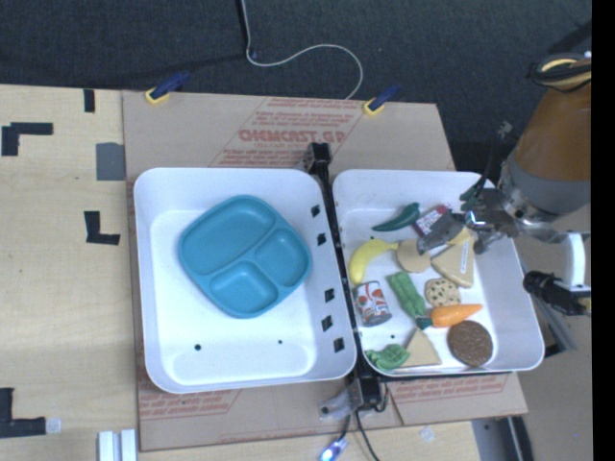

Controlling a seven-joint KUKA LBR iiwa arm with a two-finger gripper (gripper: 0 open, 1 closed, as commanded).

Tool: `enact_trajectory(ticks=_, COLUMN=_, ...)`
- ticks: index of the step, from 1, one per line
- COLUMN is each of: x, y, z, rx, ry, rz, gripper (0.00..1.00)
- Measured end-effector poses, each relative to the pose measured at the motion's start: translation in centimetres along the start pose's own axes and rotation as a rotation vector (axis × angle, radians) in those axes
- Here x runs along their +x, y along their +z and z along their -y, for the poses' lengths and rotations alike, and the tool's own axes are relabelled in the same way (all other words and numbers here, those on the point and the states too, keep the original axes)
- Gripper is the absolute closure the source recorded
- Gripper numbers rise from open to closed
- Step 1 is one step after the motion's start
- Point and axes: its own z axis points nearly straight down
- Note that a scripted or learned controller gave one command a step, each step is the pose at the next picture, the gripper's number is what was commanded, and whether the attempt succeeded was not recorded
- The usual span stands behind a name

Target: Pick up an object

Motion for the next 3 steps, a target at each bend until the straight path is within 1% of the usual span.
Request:
enact_trajectory(ticks=1, x=6.9, y=-3.5, z=5.4, rx=0.0, ry=-0.006, rz=-0.003, gripper=0.0)
enact_trajectory(ticks=2, x=6.5, y=-4.3, z=5.2, rx=0.002, ry=-0.002, rz=0.0, gripper=1.0)
enact_trajectory(ticks=3, x=8.6, y=0.3, z=0.0, rx=0.0, ry=-0.001, rz=0.001, gripper=1.0)
